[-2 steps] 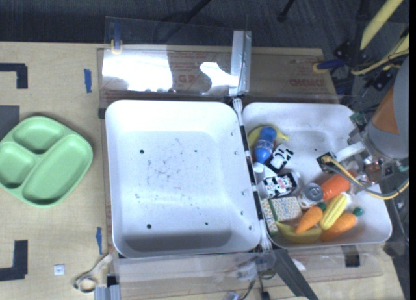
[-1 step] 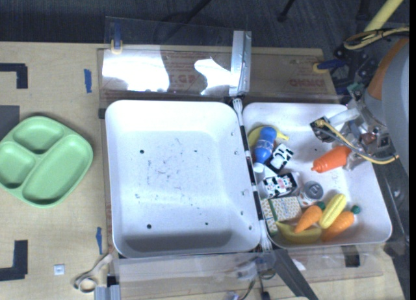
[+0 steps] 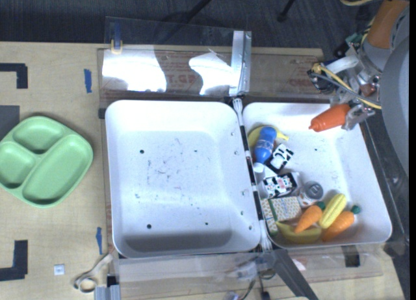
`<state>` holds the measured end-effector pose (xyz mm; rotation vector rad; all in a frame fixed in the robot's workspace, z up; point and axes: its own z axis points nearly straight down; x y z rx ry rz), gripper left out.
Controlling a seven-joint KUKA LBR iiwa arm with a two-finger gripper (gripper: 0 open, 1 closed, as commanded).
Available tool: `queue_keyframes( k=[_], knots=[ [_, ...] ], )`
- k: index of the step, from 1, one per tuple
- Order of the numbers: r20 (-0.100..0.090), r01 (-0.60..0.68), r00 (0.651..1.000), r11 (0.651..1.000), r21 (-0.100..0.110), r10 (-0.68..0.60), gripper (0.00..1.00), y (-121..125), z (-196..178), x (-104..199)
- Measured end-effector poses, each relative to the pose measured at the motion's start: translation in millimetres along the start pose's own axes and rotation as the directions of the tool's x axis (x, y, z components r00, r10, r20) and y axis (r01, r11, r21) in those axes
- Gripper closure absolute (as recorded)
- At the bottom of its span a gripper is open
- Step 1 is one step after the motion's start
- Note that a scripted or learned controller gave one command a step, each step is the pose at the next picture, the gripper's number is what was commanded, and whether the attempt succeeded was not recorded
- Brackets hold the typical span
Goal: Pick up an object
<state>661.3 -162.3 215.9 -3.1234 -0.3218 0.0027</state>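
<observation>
My gripper (image 3: 355,114) hangs over the back right corner of the right bin (image 3: 377,227), under the grey arm with its orange band (image 3: 390,13). It is shut on the thick end of an orange carrot (image 3: 329,117), which sticks out to the left and lies nearly level above the bin floor. Lower in the same bin lie a blue bottle (image 3: 263,145) on a yellow piece, a black-and-white toy (image 3: 281,157), a small printed box (image 3: 280,185), a grey disc (image 3: 313,191), a yellow corn-like piece (image 3: 333,209) and two more orange carrots (image 3: 306,217).
The left bin (image 3: 130,117) adjoins the right one along a central ridge. A green divided plate (image 3: 43,160) rests on the wooden bench at far left. A clear panel (image 3: 175,58) stands behind the bins. Cables (image 3: 338,78) hang by the wrist.
</observation>
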Motion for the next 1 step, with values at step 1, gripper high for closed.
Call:
queue_keyframes(
  k=[1],
  knots=[
    [0.002,0.006,1.0,1.0,0.001,-0.006,1.0,-2.9,-9.7,1.5]
  ],
)
